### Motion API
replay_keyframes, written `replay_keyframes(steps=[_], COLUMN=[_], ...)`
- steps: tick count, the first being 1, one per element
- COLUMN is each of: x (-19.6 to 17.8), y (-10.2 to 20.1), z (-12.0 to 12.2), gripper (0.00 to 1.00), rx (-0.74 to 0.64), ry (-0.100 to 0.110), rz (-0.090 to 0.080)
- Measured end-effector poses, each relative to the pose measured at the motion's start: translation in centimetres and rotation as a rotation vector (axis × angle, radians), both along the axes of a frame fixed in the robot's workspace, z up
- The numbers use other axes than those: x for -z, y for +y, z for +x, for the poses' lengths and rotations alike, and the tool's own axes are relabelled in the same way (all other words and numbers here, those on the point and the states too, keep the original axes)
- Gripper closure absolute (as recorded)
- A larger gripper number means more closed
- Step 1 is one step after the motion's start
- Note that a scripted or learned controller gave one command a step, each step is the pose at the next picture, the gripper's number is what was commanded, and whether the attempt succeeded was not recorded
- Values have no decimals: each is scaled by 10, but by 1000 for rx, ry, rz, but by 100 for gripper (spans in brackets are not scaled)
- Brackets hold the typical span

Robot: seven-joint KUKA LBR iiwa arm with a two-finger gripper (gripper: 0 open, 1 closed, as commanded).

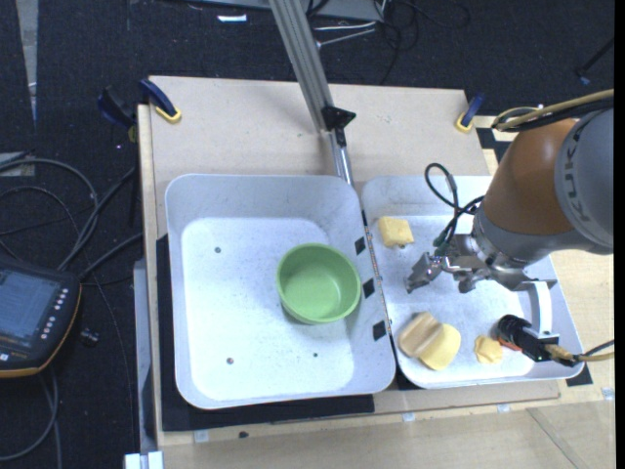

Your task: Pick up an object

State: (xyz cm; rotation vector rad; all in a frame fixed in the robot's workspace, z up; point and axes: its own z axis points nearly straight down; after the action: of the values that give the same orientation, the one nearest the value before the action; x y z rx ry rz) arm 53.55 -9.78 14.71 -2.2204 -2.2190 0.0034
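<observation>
My gripper (422, 276) hangs over the middle of the right bin (430, 186), with the arm reaching in from the right. A yellow block (395, 231) lies just up and left of it, near the bin's left wall. Two pale yellow pieces (431, 340) rest together near the front of the same bin, below the gripper. A smaller yellow piece (487, 350) lies to their right. I see nothing held at the gripper's tip. A green bowl (318, 282) stands upright in the left bin (225, 360), towards its right side.
A slanted metal pole (305, 52) comes down from the back to the divide between the bins. Black clips (369, 286) sit along that shared wall. Clamps (156, 98) mark the board's back corners.
</observation>
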Motion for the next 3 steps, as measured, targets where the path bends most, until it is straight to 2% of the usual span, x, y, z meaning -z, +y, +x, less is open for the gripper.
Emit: replay_keyframes(steps=[1, 2, 3], x=[52, 40, -16], y=[0, 0, -1], z=[-1, 0, -8], gripper=[0, 100, 100], rx=[-1, 0, -1], ry=[1, -3, -8], rz=[0, 0, -1])
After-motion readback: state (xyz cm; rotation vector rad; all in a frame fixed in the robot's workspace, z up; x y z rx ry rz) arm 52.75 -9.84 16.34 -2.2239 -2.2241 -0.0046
